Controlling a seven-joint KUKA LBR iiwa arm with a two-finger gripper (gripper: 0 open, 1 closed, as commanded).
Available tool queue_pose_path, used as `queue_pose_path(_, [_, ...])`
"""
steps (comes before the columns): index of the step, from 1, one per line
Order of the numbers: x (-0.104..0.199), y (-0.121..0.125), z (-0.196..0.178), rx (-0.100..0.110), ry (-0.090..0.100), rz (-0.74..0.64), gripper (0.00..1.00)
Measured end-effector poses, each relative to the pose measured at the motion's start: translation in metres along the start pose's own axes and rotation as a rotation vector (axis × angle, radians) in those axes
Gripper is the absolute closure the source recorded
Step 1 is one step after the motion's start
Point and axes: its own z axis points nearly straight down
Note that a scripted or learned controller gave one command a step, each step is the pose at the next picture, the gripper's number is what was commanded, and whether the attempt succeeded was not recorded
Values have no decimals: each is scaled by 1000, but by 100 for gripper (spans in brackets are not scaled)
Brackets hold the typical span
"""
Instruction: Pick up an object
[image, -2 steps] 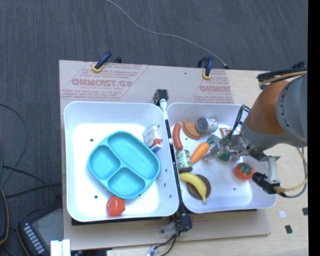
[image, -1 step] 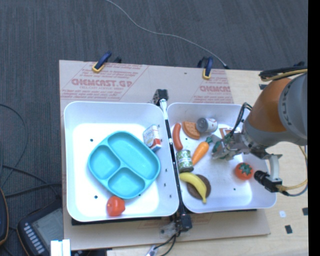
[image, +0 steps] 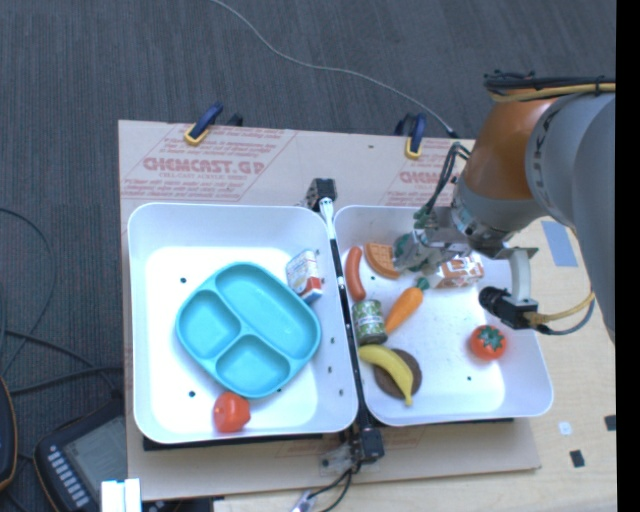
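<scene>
orange carrot (image: 403, 308) lies in the right bin (image: 520, 395), just near-left of the gripper (image: 428, 250), its long axis slanting from far-right to near-left. whether the gripper is open or holds anything, i cannot tell; it hangs low beside the small carton (image: 462, 270).

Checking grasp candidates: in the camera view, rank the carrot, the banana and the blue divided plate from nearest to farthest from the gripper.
1. Small orange toy carrot: right bin, just below the gripper in the image.
2. Yellow toy banana: right bin, near its front edge, farther down.
3. Blue plastic divided plate: left bin, across the divider, farthest.
</scene>
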Motion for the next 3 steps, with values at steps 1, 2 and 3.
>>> queue_pose_path(1, [-1, -1, -9, 3, -2, -1, 100])
queue_pose_path(2, [79, -65, 1, 5, 0, 1, 100])
queue_pose_path(3, [79, -64, -9, 4, -1, 1, 100])
